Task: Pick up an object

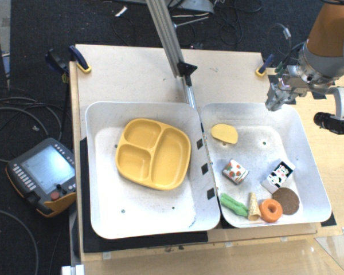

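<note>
The right bin (pixel 309 153) holds several small objects: a flat yellow piece (pixel 224 133), a red-and-white patterned cup (pixel 235 171), a black-and-white carton (pixel 277 175), a brown disc (pixel 286 200), an orange ring (pixel 270 209), a beige cone (pixel 253 206) and a green pod (pixel 234 204). My gripper (pixel 274 101) hangs above the far right rim of this bin, well away from all of them. Nothing shows beneath it.
The left bin (pixel 100 153) carries a yellow divided plate (pixel 153 153). A slanted metal bar (pixel 167 30) runs down to the seam between the bins. Yellow clamps (pixel 80 61) (pixel 262 69) sit at the bench's far corners. A teach pendant (pixel 41 176) lies on the floor at left.
</note>
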Action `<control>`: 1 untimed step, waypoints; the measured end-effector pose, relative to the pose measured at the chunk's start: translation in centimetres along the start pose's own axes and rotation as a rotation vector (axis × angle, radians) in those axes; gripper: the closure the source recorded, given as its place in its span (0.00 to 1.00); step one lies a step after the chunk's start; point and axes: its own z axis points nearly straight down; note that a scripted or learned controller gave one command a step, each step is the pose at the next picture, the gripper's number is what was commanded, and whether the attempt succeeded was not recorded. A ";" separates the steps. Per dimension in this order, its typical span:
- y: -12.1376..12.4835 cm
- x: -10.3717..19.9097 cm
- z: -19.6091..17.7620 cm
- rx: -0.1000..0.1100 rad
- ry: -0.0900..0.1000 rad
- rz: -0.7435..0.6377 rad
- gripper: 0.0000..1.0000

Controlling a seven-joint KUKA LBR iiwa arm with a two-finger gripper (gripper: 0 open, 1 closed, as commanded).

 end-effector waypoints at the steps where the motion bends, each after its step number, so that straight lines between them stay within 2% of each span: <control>1: -0.4 5.7 -0.4 0.006 0.004 -0.005 1.00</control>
